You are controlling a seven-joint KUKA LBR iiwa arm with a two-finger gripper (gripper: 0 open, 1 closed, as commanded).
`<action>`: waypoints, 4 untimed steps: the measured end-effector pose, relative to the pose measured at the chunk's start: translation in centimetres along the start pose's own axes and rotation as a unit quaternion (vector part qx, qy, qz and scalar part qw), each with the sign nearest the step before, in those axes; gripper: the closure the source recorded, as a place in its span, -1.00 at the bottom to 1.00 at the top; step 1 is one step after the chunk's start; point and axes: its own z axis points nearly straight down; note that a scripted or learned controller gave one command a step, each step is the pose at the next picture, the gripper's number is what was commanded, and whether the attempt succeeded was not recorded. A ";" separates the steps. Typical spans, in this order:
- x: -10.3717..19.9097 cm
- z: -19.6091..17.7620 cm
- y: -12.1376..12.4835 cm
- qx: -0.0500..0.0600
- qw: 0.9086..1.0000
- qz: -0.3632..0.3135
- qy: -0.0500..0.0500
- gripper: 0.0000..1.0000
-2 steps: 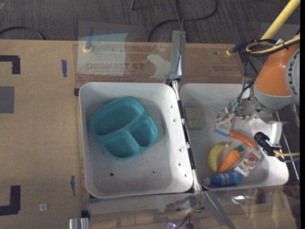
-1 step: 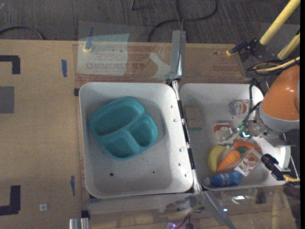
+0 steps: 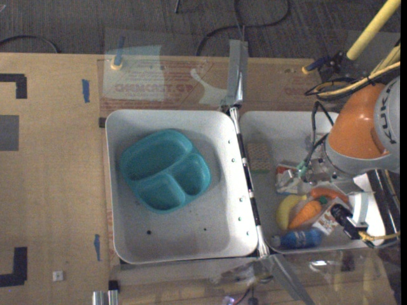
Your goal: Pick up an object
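Note:
The right bin point(image 3: 267, 129) holds a yellow round object point(image 3: 287, 211), an orange carrot-like toy point(image 3: 306, 213), a blue bottle point(image 3: 300, 238) lying along the front wall, a small tan pad point(image 3: 259, 157) and a crumpled silver-and-red packet point(image 3: 289, 178). My gripper point(image 3: 311, 182) hangs low over the packet and the orange toy, at the right side of this bin. The orange wrist band point(image 3: 362, 129) and grey arm body cover much of it. A teal divided plate point(image 3: 165, 169) lies in the left bin point(image 3: 127, 234).
A metal divider point(image 3: 245, 176) runs between the two bins. Black and yellow cables point(image 3: 346, 75) hang at the upper right near the arm. A clear plastic sheet point(image 3: 159, 75) lies on the wooden bench behind the left bin.

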 end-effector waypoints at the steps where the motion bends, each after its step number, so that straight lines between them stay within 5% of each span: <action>1: 0.0 -1.1 0.2 -0.003 1.000 0.001 0.000 1.00; 2: 7.7 -14.4 6.8 0.012 0.998 0.065 0.004 1.00; 3: 9.5 -12.7 0.6 0.013 1.000 -0.026 0.006 1.00; 4: 9.5 -12.7 0.6 0.013 1.000 -0.026 0.006 -1.00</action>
